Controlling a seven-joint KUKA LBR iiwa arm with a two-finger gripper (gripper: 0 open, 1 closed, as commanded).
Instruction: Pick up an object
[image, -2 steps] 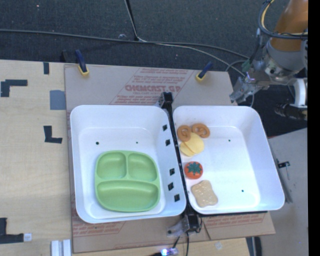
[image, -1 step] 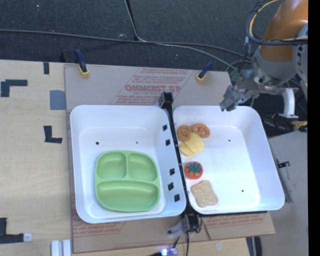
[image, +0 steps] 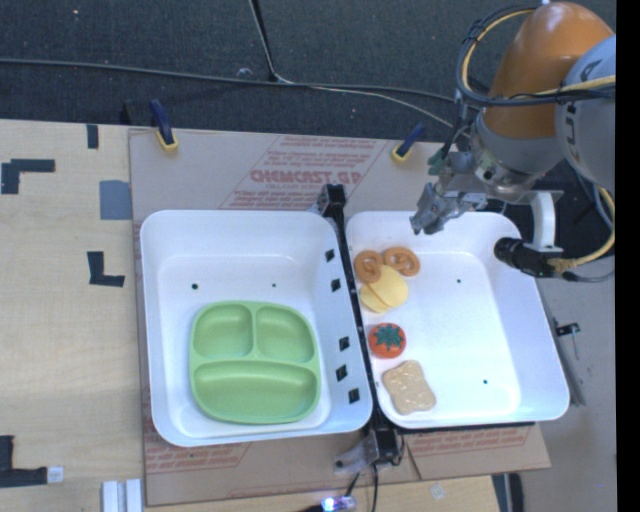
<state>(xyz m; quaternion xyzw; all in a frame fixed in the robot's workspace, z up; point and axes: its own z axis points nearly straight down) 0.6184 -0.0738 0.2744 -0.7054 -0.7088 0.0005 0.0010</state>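
The gripper (image: 432, 215) hung above the right bin's (image: 520, 330) far rim with nothing between its fingers, seemingly slightly parted, presumably staged over the pretzel (image: 388, 263), tomato (image: 387, 340) and bread slice (image: 409, 387) clustered along the left wall.

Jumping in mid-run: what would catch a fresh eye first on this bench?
Probably the green divided tray lying in the left bin. Next, the toy foods lined along the right bin's left side: pretzel, yellow piece, tomato, toast. The gripper hovers over that bin's far edge.
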